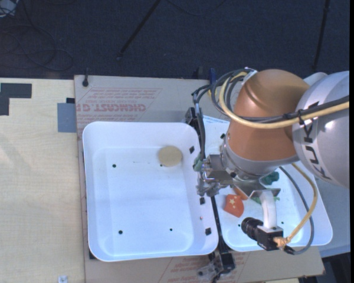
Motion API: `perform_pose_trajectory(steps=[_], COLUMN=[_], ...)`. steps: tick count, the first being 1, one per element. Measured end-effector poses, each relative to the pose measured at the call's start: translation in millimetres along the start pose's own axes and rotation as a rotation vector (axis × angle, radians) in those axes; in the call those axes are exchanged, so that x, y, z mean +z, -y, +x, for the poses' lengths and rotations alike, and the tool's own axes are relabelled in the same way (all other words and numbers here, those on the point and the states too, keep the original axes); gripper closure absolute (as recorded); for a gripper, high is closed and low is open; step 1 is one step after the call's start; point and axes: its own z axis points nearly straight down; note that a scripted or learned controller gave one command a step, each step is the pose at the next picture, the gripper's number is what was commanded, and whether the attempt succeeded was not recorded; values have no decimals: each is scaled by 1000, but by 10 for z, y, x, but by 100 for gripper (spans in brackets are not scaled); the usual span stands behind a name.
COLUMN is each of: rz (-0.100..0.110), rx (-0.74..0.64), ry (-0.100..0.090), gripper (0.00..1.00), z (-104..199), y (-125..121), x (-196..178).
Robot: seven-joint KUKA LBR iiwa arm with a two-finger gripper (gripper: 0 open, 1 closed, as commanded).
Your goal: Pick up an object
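Nearest the camera, in the right bin (318,234), a white cylinder (268,210) lying lengthwise front to back, with an orange-red piece (234,204) just left of it. Directly behind that piece, touching or nearly so, the claw (211,178) low at the right bin's left wall; spread or pinched, impossible to tell. Farther off, well left of the claw in the left bin (106,217), a tan disc (170,156) lying flat.
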Motion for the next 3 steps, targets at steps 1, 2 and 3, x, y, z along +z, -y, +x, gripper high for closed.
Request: perform_pose_trajectory(steps=[1,2,3], rz=[-26,-29,4], rx=[0,-3,-1], ry=[-4,-5,5], gripper=[100,100,100], z=[106,488,828], y=[-57,-146,-15], x=[-1279,-2737,-1011])
